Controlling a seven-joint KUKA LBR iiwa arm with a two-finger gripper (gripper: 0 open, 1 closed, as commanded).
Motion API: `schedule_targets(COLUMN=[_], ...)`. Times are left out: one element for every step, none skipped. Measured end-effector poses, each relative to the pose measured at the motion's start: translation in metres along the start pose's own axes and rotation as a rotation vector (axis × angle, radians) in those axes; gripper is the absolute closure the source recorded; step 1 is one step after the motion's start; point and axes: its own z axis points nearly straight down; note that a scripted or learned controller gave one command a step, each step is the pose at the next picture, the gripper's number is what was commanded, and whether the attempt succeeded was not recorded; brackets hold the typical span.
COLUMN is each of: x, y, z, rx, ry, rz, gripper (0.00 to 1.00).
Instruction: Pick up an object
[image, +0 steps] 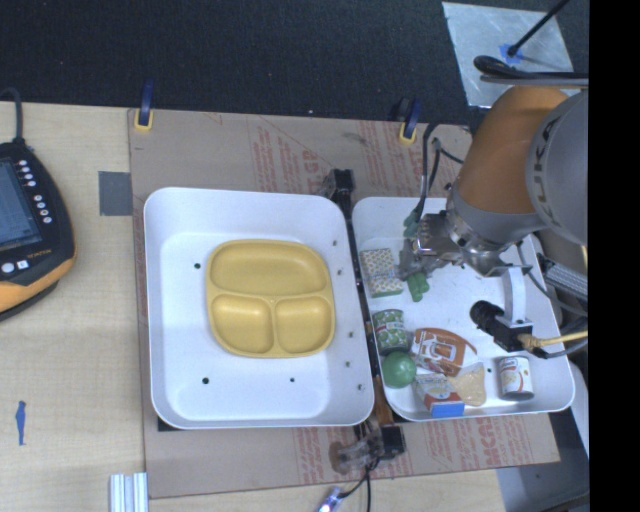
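a robot lab: teach pendant (25, 235) on clamped cardboard-covered bench (90, 400).

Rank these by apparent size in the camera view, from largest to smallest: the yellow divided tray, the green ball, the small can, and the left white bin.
1. left white bin
2. yellow divided tray
3. green ball and small can: they look about alike, so I do not rank them.

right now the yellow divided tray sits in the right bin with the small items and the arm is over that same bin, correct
Not quite. The camera view shows the yellow divided tray lying alone in the left bin. The small items are in the right bin, and the arm does reach over that one.
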Motion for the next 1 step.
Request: schedule_targets(x=[0.065], y=[0.0351], z=[-0.0318], rx=[0.0], ry=[0.0], rz=[-0.001], gripper=[1.0])
